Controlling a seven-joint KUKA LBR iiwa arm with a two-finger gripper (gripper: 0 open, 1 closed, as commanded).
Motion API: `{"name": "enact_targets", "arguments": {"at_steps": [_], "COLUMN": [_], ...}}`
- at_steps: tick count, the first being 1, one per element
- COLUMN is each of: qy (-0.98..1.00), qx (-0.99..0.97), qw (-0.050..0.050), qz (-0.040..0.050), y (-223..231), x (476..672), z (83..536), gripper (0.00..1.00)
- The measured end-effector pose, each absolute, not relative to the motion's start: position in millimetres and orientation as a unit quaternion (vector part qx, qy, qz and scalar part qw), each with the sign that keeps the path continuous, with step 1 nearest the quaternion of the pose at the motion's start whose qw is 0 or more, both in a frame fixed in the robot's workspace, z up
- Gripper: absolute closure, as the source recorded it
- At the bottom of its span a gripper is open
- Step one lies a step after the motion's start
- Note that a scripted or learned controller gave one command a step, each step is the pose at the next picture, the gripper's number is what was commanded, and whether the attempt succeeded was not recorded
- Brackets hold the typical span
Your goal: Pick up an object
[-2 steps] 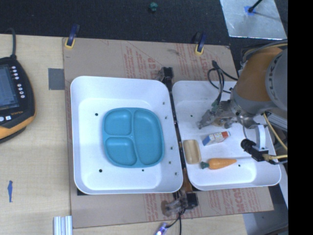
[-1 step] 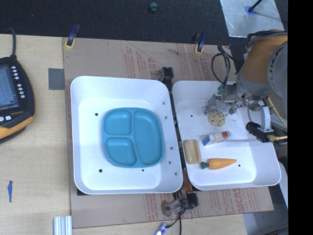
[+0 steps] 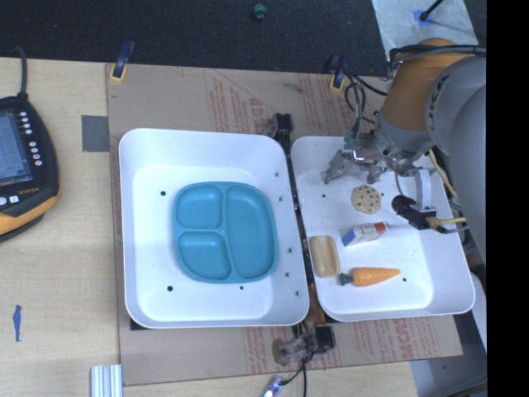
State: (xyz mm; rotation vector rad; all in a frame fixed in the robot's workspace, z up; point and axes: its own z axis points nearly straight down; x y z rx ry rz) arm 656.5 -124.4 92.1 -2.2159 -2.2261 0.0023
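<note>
The cookie [image 3: 365, 198], a round speckled disc, lies on the floor of the right bin [image 3: 446, 292], just below and slightly right of the gripper [image 3: 354, 165] as the camera looks. Beyond it, farther from the gripper, sit a small red-white-blue tube [image 3: 364, 234], a tan block [image 3: 324, 255] and a carrot [image 3: 369, 277]. Nothing appears between the fingers, though whether they are spread or closed I cannot tell at this angle. The likely failure: a flat cookie offers little edge, so descending fingers may skid over it or push it aside.
</note>
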Motion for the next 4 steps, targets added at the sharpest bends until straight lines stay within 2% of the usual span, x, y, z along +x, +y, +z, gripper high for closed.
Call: {"name": "enact_targets", "arguments": {"at_steps": [1, 2, 3, 4], "qy": [-0.708, -0.709, -0.708, -0.708], "qx": [-0.706, -0.705, -0.706, -0.706], "qw": [0.0, 0.001, 0.001, 0.001], "qz": [0.0004, 0.0019, 0.0006, 0.0019], "y": [-166, -132, -151, -147], "x": [656.3, 615.6, 656.4, 621.3], "z": [92, 92, 92, 92], "gripper": [0.0, 0.0, 0.0, 0.0]}}
